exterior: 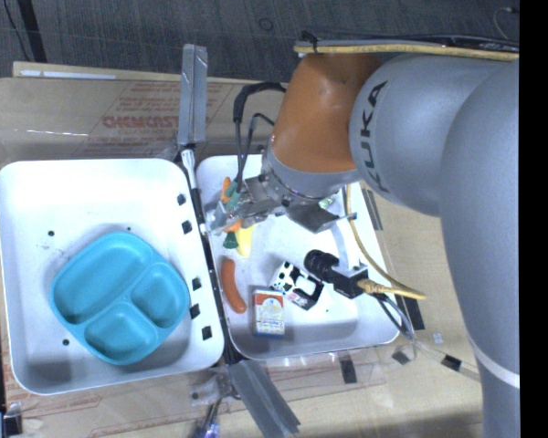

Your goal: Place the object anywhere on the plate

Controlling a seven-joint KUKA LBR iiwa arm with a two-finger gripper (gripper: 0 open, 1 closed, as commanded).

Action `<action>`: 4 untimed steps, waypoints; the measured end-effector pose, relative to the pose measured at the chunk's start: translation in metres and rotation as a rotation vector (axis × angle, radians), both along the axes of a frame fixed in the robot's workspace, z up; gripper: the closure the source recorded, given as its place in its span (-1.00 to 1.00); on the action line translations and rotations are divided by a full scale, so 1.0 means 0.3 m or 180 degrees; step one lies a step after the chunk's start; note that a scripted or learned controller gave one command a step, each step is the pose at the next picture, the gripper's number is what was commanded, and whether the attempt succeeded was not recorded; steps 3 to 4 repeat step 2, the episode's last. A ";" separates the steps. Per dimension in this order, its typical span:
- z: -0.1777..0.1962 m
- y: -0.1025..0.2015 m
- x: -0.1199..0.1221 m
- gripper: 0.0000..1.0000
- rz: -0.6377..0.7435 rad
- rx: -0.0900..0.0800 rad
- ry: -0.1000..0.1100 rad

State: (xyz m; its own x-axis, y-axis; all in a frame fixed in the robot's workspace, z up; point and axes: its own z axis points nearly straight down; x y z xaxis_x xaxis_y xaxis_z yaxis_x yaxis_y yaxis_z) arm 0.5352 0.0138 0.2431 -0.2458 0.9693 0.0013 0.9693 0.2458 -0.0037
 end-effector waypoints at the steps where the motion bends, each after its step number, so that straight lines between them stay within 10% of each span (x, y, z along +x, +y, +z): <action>1: -0.152 0.159 -0.199 1.00 -0.0004 -0.0002 0.0007; 2: -0.151 0.157 -0.198 -1.00 -0.0007 -0.0003 0.0004; 4: -0.151 0.157 -0.198 -1.00 -0.0007 -0.0003 0.0004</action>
